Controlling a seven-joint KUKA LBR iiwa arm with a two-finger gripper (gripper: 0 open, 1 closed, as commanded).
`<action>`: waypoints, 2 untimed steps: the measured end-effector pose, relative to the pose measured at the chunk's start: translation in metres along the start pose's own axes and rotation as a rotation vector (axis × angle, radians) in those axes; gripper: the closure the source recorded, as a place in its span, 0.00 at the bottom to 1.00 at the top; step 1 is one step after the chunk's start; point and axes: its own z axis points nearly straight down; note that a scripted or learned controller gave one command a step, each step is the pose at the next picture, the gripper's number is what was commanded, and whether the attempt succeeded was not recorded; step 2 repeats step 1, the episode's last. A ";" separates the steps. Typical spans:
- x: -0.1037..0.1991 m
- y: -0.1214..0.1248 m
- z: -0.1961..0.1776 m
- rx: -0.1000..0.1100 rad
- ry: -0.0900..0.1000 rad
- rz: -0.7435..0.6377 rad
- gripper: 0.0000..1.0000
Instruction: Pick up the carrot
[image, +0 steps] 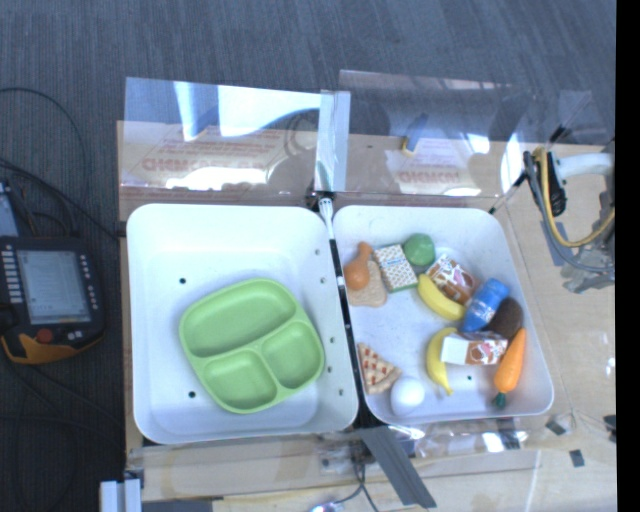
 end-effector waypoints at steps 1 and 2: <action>-0.009 0.001 -0.113 0.001 0.022 0.002 1.00; -0.009 0.001 -0.113 0.001 0.022 0.002 1.00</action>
